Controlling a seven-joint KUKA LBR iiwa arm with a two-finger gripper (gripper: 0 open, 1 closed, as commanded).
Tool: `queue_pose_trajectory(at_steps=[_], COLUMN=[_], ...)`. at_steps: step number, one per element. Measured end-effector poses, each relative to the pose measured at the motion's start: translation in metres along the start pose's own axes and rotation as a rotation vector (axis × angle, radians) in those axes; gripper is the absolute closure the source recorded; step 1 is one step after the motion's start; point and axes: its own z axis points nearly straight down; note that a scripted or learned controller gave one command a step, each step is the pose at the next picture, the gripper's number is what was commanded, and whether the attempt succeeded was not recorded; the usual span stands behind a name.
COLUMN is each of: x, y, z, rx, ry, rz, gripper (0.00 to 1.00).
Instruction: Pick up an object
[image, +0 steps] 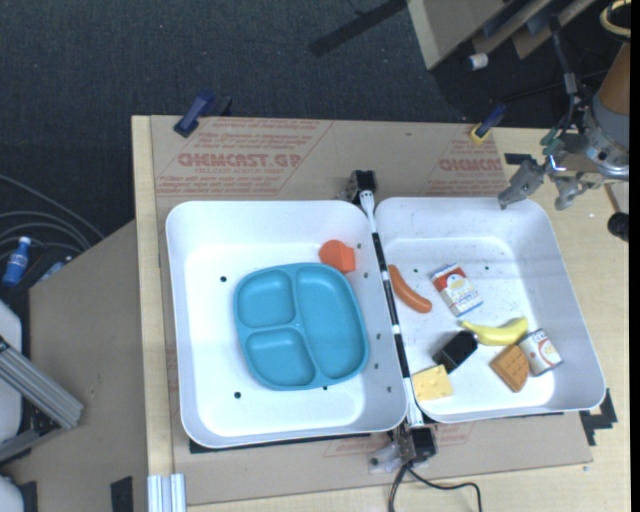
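Note:
My gripper (545, 189) hangs at the upper right, above the back rim of the right bin (560, 250), with its two fingers spread open and nothing between them. Below it in the right bin lie a hot dog (409, 288), a small red-and-white carton (456, 290), a banana (494, 331), a black block (455, 351), a yellow cheese wedge (432, 383), a brown cracker (510, 368) and a small can (541, 351). All of these lie well in front of the gripper.
The left bin (200, 300) holds a blue divided plate (298, 325) and an orange piece (339, 255) at its back right. A black divider clamp (365, 187) sits between the bins. Blue clips (195, 112) mark the board's far corners.

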Motion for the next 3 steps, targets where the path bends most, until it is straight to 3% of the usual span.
queue_pose_trajectory(at_steps=[1, 2, 3], x=[0.021, 0.067, 0.066], y=[0.008, 0.009, 0.009], z=[0.118, 0.141, 0.13], rx=[0.001, 0.002, 0.001], ry=[0.0, 0.001, 0.0], rz=[-0.001, -0.001, -0.002], gripper=[0.0, 0.0, 1.0])
